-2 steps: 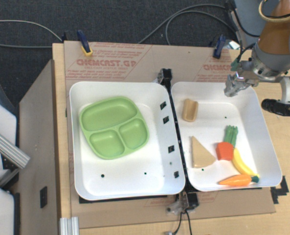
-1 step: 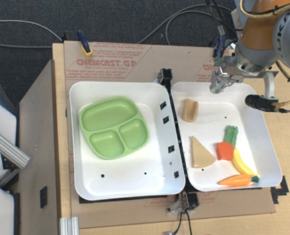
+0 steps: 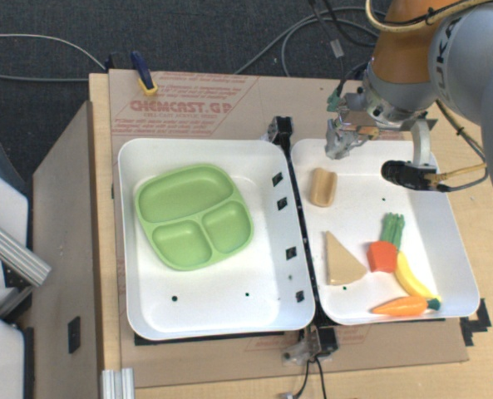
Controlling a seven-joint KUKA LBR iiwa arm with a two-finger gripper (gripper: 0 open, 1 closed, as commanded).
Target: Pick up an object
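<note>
Gripper [image 3: 339, 142] hung above bread roll [image 3: 322, 187] (just below it) — jaw state could not be told, nothing seen held — pick not yet done

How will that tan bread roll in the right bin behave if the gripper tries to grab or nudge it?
The bread roll looks like a short, rounded cylinder lying on its side, so a nudge would probably send it rolling across the right bin. It looks like a toy, likely light and stiff. Its smooth curve might slip from the gripper.
</note>
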